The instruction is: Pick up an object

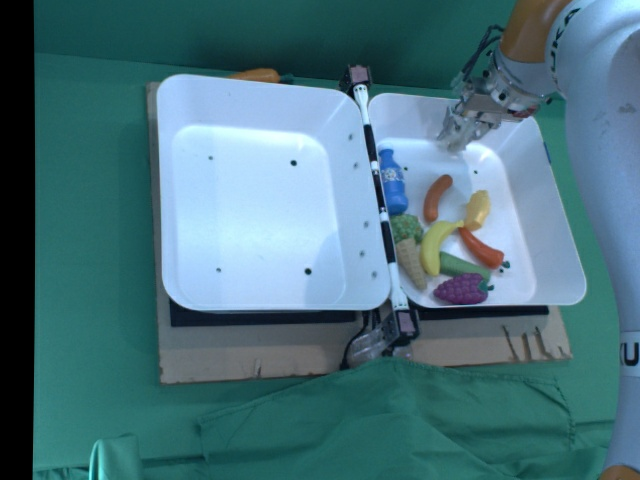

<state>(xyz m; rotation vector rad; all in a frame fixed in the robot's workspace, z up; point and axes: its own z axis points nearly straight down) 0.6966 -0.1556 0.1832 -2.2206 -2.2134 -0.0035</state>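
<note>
two shallow white bins sit side by side on a green-covered worktop [90,268], resting on a sheet of brown cardboard [250,356]. the left bin [262,118] carries a few small dark dots on its floor. the right bin [545,248] holds a cluster of toy foods in its near half.

counted, that cluster comes to eight pieces: one blue bottle [392,180] lying just beside the divider between the bins; one orange-red sausage [436,197] to its right; one small yellow pepper [477,209] further right; one yellow banana [435,245] curving through the middle; one green broccoli piece [405,228] touching the top of one corn cob [412,263]; one red chilli [481,249] slanting toward the right; one bunch of purple grapes [461,289] nearest the front rim. a green item [460,265] lies between the banana and the grapes, too hidden to name. one orange carrot-like piece [254,74] lies outside the bins, behind the far rim of the left bin.

the gripper [456,139] hangs over the far part of the right bin, near its back rim, well apart from the food cluster. the fingers point down toward the white floor; whether they are spread or closed cannot be told from here, and nothing shows between them. the grey arm with its orange band [545,8] reaches in from the right.

a black-and-white jointed bar [376,183] runs between the two bins. green cloth [400,423] is bunched along the front.
</note>
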